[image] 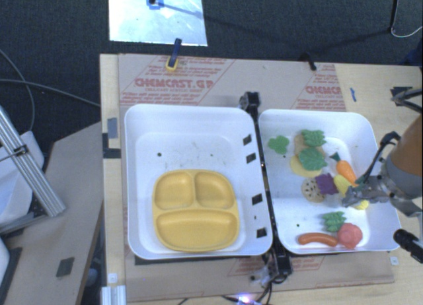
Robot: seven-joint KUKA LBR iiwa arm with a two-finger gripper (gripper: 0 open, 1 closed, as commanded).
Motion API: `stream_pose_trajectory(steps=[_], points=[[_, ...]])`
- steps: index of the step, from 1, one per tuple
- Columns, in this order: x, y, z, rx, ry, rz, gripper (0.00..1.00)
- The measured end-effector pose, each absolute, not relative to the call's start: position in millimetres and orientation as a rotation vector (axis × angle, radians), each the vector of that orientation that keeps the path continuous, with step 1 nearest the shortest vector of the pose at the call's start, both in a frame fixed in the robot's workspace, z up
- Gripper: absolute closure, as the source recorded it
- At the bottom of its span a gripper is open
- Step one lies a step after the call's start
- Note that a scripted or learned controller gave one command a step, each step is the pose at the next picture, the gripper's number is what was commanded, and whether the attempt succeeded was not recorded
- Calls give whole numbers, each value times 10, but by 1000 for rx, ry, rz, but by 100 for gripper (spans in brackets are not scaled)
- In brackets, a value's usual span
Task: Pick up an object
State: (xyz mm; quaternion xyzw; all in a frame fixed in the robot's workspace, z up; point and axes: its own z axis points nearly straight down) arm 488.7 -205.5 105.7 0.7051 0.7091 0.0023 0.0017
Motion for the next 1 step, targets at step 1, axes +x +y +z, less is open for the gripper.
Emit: stream_pose_trajectory(steps=[1], points=[[4895,-2055,1160,2209,2227,9,100]])
